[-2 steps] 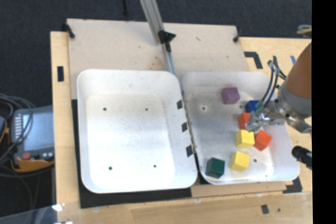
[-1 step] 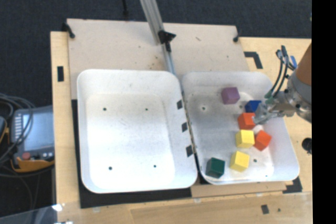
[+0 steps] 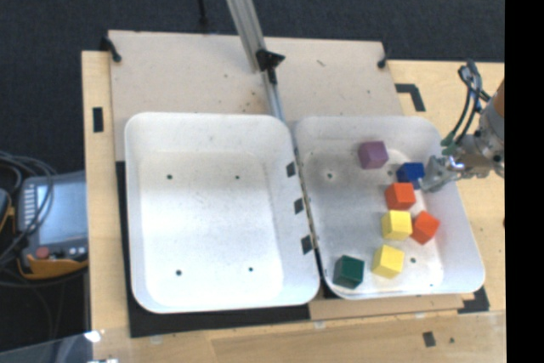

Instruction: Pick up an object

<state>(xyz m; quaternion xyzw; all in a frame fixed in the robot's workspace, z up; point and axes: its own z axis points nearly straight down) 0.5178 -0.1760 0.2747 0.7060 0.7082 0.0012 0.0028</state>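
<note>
The right bin (image 3: 319, 149) holds several small cubes. A purple cube (image 3: 372, 154) lies near the back, with a blue cube (image 3: 410, 172) just right of it. Below them sit an orange cube (image 3: 400, 196), a yellow cube (image 3: 396, 224) and a second orange cube (image 3: 425, 227). Another yellow cube (image 3: 389, 260) and a green cube (image 3: 348, 270) rest near the front wall. My gripper (image 3: 436, 175) reaches in from the right, low over the bin's right side, right beside the blue cube. I see nothing held in it.
The left bin (image 3: 136, 140) stands beside the right one. A slanted metal rail (image 3: 242, 0) rises behind the bins' shared edge. A grey device with cables (image 3: 47, 221) sits off the bench's left side.
</note>
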